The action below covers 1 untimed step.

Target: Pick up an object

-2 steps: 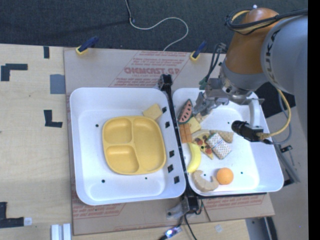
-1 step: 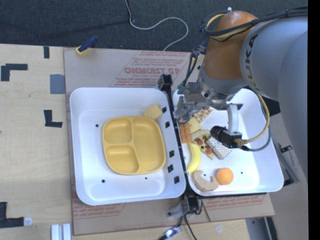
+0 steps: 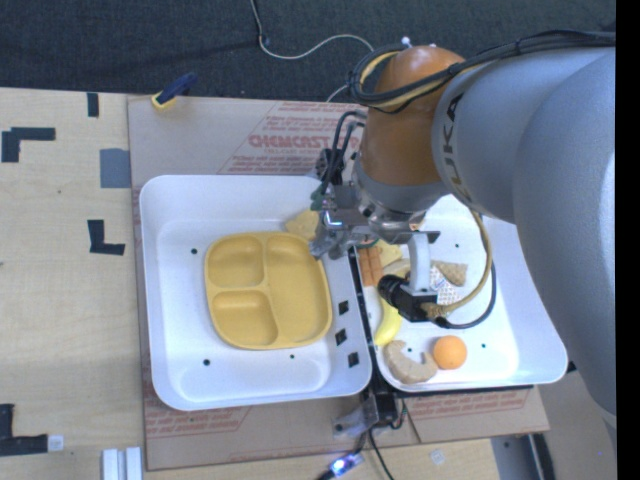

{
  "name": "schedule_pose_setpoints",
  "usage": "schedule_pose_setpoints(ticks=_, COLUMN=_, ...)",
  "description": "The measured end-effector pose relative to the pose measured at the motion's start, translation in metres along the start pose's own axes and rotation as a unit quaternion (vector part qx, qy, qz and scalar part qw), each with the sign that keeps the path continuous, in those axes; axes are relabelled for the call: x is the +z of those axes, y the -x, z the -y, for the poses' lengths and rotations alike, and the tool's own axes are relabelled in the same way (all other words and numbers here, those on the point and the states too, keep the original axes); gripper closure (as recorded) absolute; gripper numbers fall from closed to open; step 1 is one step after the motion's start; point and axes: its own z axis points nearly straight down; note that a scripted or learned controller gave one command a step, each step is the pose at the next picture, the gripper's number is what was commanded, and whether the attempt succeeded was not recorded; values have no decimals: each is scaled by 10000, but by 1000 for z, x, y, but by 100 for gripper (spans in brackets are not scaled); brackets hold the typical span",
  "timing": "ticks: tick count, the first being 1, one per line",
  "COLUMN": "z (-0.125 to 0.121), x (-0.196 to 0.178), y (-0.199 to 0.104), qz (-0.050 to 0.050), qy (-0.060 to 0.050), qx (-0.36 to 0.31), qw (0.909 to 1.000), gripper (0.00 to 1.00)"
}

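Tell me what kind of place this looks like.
Probably a robotics lab's grasping test bench. A grey KUKA arm with an orange band reaches over two white bins on cardboard, holding a yellow divided plate, an orange ball and other small items, with loose cables around.

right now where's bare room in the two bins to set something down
Left bin: bare white floor left of the yellow divided tray, plus a strip between the tray and the bin's near wall. Right bin: crowded near the divider with an orange ball, banana and other small items under the arm; its right edge shows some bare floor.
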Motion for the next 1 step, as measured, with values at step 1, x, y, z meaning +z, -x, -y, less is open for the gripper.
schedule_pose_setpoints(ticks=1, z=15, x=4, y=-38, qz=8, qy=4, qx=11, qw=10000, gripper=100)
